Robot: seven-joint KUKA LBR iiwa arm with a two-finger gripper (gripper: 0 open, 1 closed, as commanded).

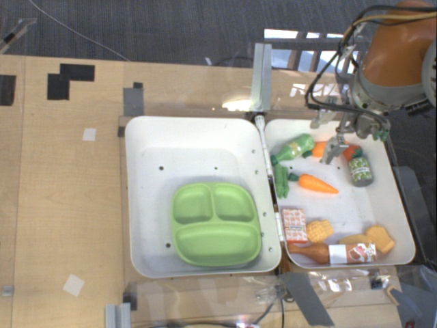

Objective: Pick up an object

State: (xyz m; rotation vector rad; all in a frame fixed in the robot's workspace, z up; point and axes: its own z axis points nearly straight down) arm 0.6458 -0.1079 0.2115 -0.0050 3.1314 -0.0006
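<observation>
1. The gripper [334,149], thin grey metal, hangs over the far part of the right bin [403,217]; whether its fingers are spread or closed cannot be told.
2. Just below it lies a smooth tapered orange carrot [318,184].
3. Beside it stands a dark green speckled jar [360,170], and a glossy green bottle [293,147] lies to its left.
4. The left bin [147,149] holds a matte green three-compartment plate [216,223] with rounded corners.

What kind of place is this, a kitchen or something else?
Probably a robot test lab, not a kitchen: an arm reaches over two white bins, one holding toy food like a carrot, the other a green tray.
</observation>
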